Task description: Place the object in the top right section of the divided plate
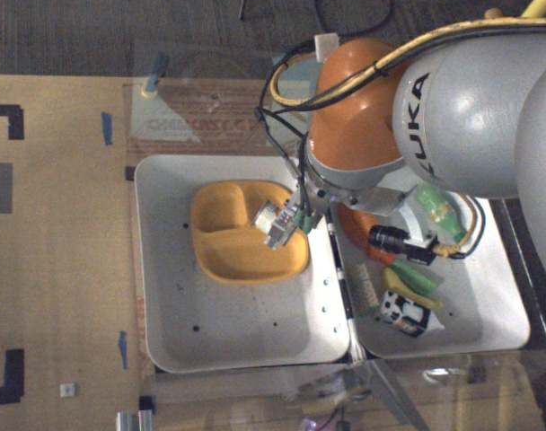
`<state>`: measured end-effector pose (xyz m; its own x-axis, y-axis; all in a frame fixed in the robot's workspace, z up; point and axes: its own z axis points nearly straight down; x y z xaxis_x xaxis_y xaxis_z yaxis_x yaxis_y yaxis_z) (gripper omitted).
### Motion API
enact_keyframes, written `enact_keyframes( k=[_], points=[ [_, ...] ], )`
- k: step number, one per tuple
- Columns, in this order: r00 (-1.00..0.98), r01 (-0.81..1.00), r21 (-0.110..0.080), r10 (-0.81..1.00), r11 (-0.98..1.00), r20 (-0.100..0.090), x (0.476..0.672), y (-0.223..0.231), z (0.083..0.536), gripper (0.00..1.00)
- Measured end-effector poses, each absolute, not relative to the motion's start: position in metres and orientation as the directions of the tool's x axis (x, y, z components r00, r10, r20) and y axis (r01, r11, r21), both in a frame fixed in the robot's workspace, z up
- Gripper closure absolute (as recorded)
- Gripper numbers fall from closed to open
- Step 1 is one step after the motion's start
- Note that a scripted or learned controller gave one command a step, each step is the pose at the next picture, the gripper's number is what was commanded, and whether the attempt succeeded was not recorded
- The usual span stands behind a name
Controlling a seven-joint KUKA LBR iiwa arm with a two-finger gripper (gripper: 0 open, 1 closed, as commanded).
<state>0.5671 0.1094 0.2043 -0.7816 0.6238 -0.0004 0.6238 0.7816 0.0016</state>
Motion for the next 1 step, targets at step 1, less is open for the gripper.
enact_keyframes(
  k=[1],
  points=[
    [-0.801,0.599,0.003,0.599,0.801,-0.004,0.5823,0.0557,0.4154,1.0]
  ],
)
